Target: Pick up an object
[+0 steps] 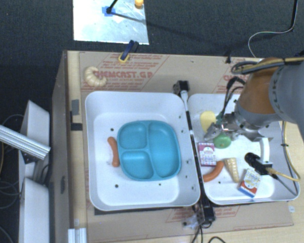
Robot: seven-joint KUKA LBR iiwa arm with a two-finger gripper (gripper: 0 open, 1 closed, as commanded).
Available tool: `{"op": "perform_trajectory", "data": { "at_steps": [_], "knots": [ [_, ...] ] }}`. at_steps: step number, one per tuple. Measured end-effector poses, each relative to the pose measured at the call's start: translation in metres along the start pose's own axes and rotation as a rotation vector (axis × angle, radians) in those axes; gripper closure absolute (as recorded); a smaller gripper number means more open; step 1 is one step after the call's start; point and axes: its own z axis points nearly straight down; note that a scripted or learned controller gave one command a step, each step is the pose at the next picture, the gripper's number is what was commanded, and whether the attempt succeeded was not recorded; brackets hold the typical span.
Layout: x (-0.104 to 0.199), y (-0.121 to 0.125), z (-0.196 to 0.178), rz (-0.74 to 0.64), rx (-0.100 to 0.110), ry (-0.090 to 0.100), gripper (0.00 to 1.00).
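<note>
Arm over the right bin [278,199]
Gripper [219,130] sits beside a green ball [223,141] — finger state impossible to tell.

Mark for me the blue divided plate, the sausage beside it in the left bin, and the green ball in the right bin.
blue divided plate [148,150], camera view, on the ridge where its compartments meet.
sausage [113,151], camera view, the middle of its length.
green ball [223,142], camera view, its lower visible surface, below the gripper.
</note>
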Motion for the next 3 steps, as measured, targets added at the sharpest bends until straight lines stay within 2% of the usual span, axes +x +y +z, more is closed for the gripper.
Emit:
{"op": "perform_trajectory", "data": {
  "at_steps": [1,2,3],
  "knots": [
    [0.018,0.048,-0.001,-0.003,-0.003,0.0,0.0],
    [0.018,0.012,0.0,0.0,0.0,0.0,0.0],
    [0.0,0.03,-0.001,0.0,-0.002,-0.001,0.0]
  ]
}}
